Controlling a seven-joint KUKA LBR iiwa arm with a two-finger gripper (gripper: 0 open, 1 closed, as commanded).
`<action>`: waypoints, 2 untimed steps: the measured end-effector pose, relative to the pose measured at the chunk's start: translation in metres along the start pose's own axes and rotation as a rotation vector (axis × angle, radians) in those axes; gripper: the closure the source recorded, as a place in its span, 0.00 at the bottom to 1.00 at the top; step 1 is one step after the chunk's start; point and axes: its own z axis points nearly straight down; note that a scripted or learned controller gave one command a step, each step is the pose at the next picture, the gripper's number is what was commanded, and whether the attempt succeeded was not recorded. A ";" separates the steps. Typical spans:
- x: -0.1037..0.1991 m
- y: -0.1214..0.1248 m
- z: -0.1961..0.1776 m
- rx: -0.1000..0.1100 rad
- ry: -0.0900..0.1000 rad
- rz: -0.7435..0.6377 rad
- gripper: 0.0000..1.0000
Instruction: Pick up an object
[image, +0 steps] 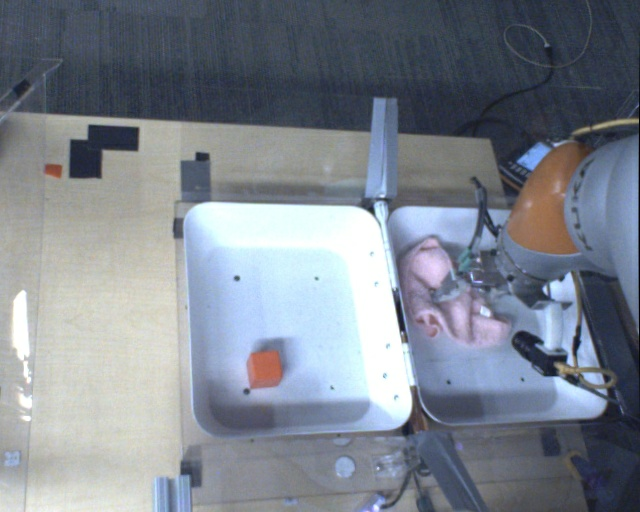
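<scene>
Grasp step: gripper was low over pink soft toy, right bin; claw state indiscernible. Next move likely required closing, then lifting.

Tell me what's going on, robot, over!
Claw low in right white bin, on top of soft pink crumpled cloth; grip unclear. Small orange cube sits alone in left white bin. Nothing blocking.
</scene>
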 end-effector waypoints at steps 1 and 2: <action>0.020 0.068 0.002 0.001 0.000 -0.030 0.00; 0.023 0.070 -0.009 -0.004 0.001 -0.039 1.00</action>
